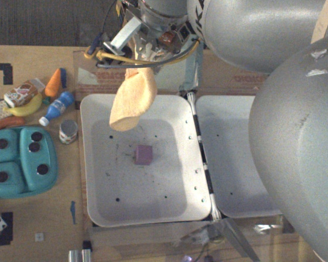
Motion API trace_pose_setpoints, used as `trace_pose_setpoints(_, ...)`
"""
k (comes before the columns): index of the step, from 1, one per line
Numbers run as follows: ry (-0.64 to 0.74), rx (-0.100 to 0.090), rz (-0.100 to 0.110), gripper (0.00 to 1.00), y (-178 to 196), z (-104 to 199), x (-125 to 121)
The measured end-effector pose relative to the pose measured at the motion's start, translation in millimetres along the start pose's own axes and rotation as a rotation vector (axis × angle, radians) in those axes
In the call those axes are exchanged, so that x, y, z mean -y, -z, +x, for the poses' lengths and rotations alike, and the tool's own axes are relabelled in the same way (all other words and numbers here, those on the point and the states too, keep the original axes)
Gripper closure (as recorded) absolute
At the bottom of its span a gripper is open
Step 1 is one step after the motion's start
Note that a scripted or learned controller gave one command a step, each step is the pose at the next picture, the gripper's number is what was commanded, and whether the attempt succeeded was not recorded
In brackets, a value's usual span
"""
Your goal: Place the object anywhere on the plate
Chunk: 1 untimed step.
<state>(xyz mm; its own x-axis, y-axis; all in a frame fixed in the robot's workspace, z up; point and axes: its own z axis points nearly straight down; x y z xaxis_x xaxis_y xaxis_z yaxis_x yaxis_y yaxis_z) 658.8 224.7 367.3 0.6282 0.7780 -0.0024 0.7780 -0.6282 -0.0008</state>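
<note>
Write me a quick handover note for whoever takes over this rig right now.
Claw: shut on the bread-shaped piece, which hangs tilted over the back of the left bin.
Left bin: a small purple block lies near its middle.
Beside that bin, on the bench: a teal compartment tray, a small can, a blue bottle and other toy food.
Done: the piece is lifted.
Left: I see no clear plate; confirm the target, then set the piece on it.
</note>
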Motion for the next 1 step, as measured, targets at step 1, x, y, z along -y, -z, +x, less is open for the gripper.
trace_pose_setpoints(1,-0.173,0.002,0.001,1.0,8.7,-47.1,57.3)
